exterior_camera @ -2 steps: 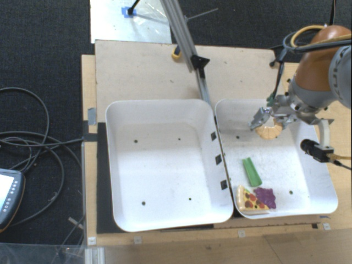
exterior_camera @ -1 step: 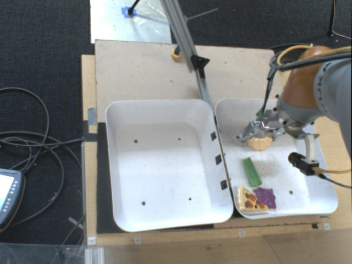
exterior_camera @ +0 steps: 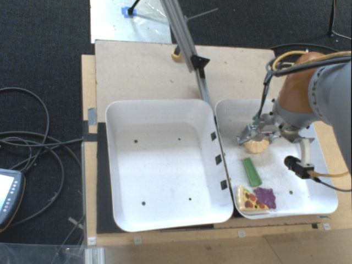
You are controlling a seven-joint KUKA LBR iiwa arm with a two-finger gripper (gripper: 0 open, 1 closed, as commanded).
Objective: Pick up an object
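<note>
A pale wooden bench [exterior_camera: 137,70] is seen, on which 2 shallow white bins are set side by side, touching: the left bin [exterior_camera: 118,120] and the right bin [exterior_camera: 231,110].

Materials and surface finish, bench and bins

Both bins are smooth white plastic with a slight sheen: the left bin [exterior_camera: 159,164] and the right bin [exterior_camera: 308,194]. The bench top [exterior_camera: 143,70] is matt, pale board resembling unfinished wood or fibreboard. The floor [exterior_camera: 44,48] is dark, rough-textured carpet. The arm [exterior_camera: 330,95] has a smooth grey casing, the orange band [exterior_camera: 294,89] is glossy, and the gripper [exterior_camera: 254,133] looks like bright bare metal. Toward the right bin's front edge, the green stick [exterior_camera: 252,171] appears as smooth plastic. The slanted pole [exterior_camera: 181,32] is brushed metal.
</note>
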